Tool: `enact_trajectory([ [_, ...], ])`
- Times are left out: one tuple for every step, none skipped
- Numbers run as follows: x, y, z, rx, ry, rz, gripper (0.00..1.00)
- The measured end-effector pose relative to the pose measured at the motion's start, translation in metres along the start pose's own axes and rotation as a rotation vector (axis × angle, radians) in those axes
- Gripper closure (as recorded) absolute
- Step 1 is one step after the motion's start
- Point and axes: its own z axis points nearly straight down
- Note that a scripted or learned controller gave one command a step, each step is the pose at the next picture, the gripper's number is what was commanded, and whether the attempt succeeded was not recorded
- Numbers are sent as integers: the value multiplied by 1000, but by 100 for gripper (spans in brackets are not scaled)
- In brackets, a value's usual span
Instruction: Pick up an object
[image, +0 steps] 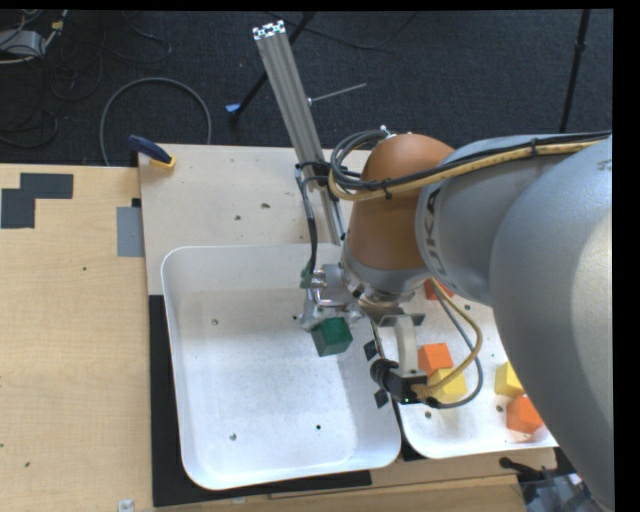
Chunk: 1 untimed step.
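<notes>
**Green Block Near the Claw**

Wood makes up the bench (70, 330), and it fills the left and lower part of the frame. Two white bins sit on it side by side.

Nearest to us, at the lower right, the right bin (455, 440) holds small blocks: an orange block (435, 357), a yellow block (450, 385) and more orange and yellow ones at the far right edge.

Next comes the left bin (200, 400), in the middle of the frame. Its floor is mostly bare. A green block (331, 335) shows at its right side, right under the gripper (325, 308). The block seems to hang at the claw, maybe lifted a little, but I cannot tell if the claw is apart or clamped on it. So the pick looks started, not surely done.

Above that, the big grey arm (540, 240) with its orange band (400, 215) reaches in from the right.

Farthest away, at the top, lies dark carpet (150, 60) with black cables and a silver pole (290, 90).
</notes>
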Motion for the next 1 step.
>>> enact_trajectory([
  [-4, 0, 0, 1, -4, 4, 0],
])
